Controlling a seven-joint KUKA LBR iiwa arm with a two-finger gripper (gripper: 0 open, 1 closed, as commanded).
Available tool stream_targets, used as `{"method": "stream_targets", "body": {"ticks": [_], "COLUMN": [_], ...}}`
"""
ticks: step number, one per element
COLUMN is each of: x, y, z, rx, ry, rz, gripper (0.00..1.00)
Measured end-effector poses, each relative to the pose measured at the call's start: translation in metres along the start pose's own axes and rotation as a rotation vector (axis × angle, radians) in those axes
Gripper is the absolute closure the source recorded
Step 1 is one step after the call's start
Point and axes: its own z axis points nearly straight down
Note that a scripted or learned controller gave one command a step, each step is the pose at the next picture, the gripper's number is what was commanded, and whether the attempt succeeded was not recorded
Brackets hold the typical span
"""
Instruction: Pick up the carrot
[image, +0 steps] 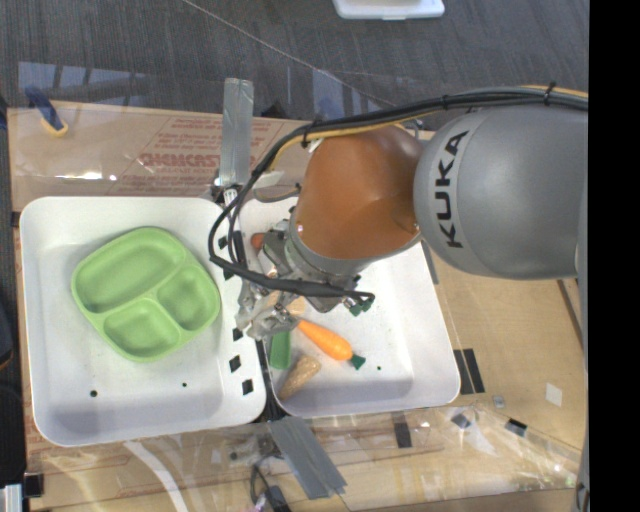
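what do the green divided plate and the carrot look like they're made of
The green divided plate looks like moulded plastic: one even lime colour, rounded compartment walls, a soft satin sheen. The carrot seems to be a toy, likely plastic or rubber: uniform bright orange, smooth skin, a small dark green stub at its end. The exact material can't be told from this view.

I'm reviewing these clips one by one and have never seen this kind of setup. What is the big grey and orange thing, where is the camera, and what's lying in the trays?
The big grey and orange thing is a robot arm, reaching in from the right. One fixed camera looks down at a slant on two shallow white bins. The left bin holds a green divided plate. In the right bin, the arm's pincer hangs low beside an orange carrot, with a small green piece and a tan piece close by. The carrot lies on the bin floor; nothing shows it being held.
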Motion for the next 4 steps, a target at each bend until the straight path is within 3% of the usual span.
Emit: {"method": "stream_targets", "body": {"ticks": [1,2,3,4], "x": [-0.028,-0.07,-0.035,0.022], "y": [0.042,-0.023,-0.065,-0.098], "z": [0.009,-0.022,0.0,0.009], "rx": [-0.001,-0.001,-0.003,-0.002], "ry": [0.0,0.001,0.005,0.005], "rz": [-0.474,-0.718,-0.368,0.003], "gripper": [1.0,1.0,1.0,1.0]}}
